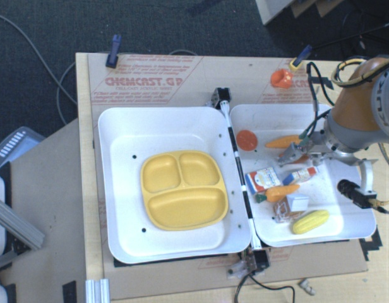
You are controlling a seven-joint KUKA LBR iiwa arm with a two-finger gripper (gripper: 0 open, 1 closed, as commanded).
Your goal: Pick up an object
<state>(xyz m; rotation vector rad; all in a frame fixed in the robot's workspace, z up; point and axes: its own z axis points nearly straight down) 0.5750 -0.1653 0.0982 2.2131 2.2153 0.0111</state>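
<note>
You are at the approach step: the gripper (294, 157) hangs low in the right bin (346, 232) beside the carrot (282, 142); I cannot tell the jaws' state, so next confirm alignment before closing

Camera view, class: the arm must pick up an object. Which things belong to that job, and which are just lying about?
Belong to the job:
gripper
carrot
corn cob
red disc
right bin

Just lying about:
yellow divided plate
left bin
blue clamp
</note>
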